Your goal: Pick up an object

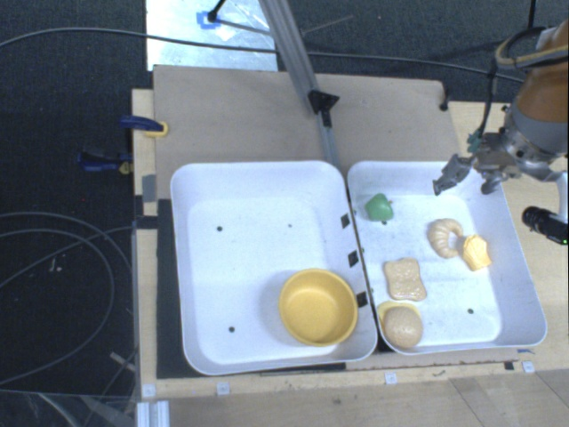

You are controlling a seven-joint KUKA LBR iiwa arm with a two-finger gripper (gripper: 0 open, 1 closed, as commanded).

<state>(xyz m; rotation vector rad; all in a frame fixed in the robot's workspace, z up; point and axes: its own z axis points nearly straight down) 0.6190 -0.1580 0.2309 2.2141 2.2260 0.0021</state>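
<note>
Bench, two white bins side by side, viewed from above at a slant.

Left bin: holds one yellow bowl, upright, near the bin's near right corner, close to the wall shared with the other bin.

Right bin: holds five items.
- Green pepper-like piece, small, in the far left part, just beside the dividing wall.
- Croissant-shaped piece, pale tan, curved, about mid-bin toward the right.
- Yellow wedge, touching or just beside the croissant-shaped piece on its right near side.
- Flat bread slice, tan, lying near the middle left.
- Round bun, pale, at the near left corner, just nearer than the bread slice.

Arm: grey, with an orange band, enters from the right at the far side of the right bin. Gripper hangs over the far right part of that bin, above and apart from the croissant-shaped piece. Its two dark fingers are spread apart with a clear gap between them; nothing sits in that gap.

Surroundings: brown board under the bins; a grey pole slanting down toward the far edge between the bins; blue-and-yellow clamps at the board's left edge; loose cables on the dark floor to the left.
</note>
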